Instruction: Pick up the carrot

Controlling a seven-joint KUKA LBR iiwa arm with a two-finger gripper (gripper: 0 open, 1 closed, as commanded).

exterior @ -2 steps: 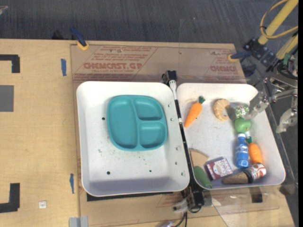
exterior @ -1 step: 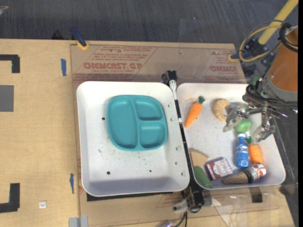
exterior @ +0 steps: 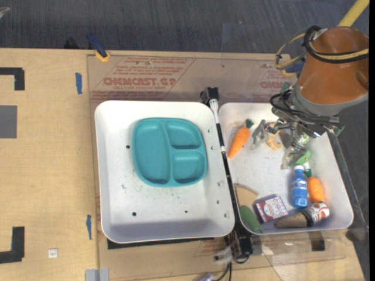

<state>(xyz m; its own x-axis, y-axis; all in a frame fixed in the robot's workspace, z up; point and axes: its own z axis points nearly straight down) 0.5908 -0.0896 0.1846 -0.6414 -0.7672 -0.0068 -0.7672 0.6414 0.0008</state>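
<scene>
Against the left wall of the right-hand bin [exterior: 345, 201], up near its far end: the carrot [exterior: 238, 141], lying tilted on the white floor, green stub pointing away from the divider. Not lifted, not between any fingers, so the pick itself is not yet done.

Just right of the carrot: the hand [exterior: 281, 134], low over the bin floor, close to the vegetable but apart from it. Metal fingers spread amid a tangle of cables; whether parted or closed cannot be told from this slant. Nothing visibly gripped.

Above the hand: the grey arm [exterior: 331, 63] with its orange band, reaching in over the bin's far right corner, wrist pointing roughly straight down.

Further from the carrot, toward the near right corner of the same bin: a blue bottle [exterior: 299, 187], a second small orange piece [exterior: 316, 188] touching it, a dark red packet [exterior: 270, 208] and a green item [exterior: 248, 218].

Across the divider from the carrot: a teal divided plate [exterior: 170, 151] in the left bin [exterior: 117, 215], both bins sitting on the desk [exterior: 41, 157].

Left to do, by judgement: shift toward the divider, settle over the carrot, close, lift. Wall proximity likely to crowd one finger.
</scene>
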